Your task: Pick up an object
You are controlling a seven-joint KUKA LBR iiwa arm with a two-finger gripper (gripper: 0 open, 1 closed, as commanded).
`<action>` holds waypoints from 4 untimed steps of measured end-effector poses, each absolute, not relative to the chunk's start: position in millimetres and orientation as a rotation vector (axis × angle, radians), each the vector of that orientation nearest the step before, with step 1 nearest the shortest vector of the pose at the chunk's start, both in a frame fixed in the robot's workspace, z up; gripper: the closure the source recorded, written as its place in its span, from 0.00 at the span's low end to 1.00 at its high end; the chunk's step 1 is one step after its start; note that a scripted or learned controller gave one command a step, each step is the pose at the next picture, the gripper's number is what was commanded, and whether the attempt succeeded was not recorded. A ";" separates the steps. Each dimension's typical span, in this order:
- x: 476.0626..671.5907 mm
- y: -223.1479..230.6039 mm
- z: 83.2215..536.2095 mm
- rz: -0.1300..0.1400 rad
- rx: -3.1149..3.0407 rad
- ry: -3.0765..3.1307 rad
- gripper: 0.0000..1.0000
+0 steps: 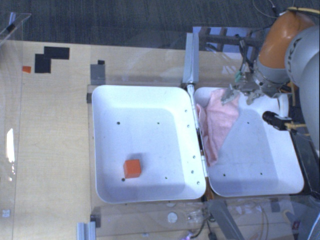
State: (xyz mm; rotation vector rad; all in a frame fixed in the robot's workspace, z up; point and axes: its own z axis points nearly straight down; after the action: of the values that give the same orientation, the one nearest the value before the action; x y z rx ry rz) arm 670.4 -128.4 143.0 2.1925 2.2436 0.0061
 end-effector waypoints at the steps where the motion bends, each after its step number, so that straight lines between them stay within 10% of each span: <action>1: 672.7 -154.7 91.4 0.011 2.069 2.353 0.00; 3: 636.7 -145.4 90.5 0.012 2.053 2.364 0.00; 4: 653.3 -148.3 90.6 0.010 1.822 2.544 0.00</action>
State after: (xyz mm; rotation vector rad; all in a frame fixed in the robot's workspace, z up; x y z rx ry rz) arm 653.3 -148.3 90.6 1.8219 2.5445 0.0100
